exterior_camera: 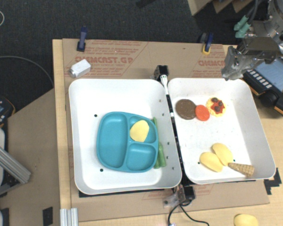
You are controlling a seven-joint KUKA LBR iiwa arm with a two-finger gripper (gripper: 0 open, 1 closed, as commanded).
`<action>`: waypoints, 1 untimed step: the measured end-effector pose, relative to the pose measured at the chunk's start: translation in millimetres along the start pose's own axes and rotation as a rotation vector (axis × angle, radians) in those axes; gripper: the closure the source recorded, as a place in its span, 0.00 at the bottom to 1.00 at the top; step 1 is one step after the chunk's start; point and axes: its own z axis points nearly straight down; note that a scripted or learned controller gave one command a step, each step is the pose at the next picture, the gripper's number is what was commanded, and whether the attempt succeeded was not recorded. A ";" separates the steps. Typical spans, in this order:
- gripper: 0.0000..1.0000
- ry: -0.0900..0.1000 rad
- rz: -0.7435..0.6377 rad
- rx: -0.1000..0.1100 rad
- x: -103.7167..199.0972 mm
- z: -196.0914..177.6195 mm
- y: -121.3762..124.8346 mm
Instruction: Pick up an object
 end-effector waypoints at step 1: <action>1.00 -0.004 0.009 0.031 1.3 169.9 -5.4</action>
